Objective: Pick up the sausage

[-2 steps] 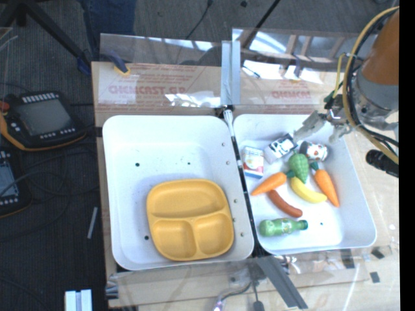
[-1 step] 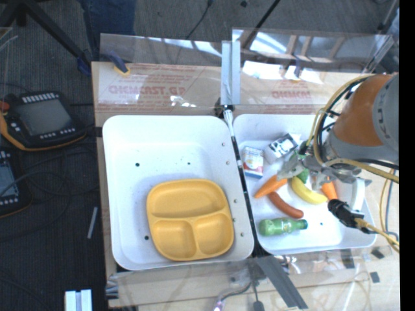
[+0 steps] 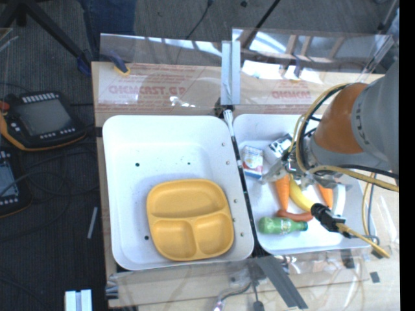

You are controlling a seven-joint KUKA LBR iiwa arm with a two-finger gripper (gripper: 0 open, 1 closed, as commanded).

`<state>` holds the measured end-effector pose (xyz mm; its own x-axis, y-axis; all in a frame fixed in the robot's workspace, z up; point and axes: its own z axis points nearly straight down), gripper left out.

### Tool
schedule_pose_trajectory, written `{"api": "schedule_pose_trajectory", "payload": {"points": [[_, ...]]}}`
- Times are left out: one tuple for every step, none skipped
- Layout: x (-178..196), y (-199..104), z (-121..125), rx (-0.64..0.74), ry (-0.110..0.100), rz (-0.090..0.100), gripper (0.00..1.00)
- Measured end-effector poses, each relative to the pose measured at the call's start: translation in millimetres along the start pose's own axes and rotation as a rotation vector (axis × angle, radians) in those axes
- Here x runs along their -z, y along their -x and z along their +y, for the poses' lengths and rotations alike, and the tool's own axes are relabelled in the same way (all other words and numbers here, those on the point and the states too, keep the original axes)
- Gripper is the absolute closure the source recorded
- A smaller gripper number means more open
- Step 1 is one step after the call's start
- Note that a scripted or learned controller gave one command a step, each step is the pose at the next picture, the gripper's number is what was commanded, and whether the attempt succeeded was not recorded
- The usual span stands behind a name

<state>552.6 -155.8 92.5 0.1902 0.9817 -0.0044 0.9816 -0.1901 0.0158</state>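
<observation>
Sausage [image 3: 293,215] near right bin [image 3: 305,241] front edge; hand [image 3: 299,171] grip state unclear.

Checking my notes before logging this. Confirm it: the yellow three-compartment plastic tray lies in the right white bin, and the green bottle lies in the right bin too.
One part is wrong. The yellow three-compartment plastic tray lies in the left white bin, not the right one; the camera view shows this. The green bottle does lie in the right white bin.

one fixed camera above the bench, slanting down on both bins [image 3: 130,148]
</observation>
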Motion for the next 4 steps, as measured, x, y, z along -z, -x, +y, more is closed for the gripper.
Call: {"api": "schedule_pose_trajectory", "payload": {"points": [[9.8,-0.1,0.8,-0.001,0.003,0.001,1.00],[2.3,-29.6,-55.4,0.081,0.009,0.000,1.00],[1.3,-32.3,-55.9,0.084,0.006,0.003,0.00],[11.4,-31.9,-55.4,0.083,0.007,0.003,1.00]]}}
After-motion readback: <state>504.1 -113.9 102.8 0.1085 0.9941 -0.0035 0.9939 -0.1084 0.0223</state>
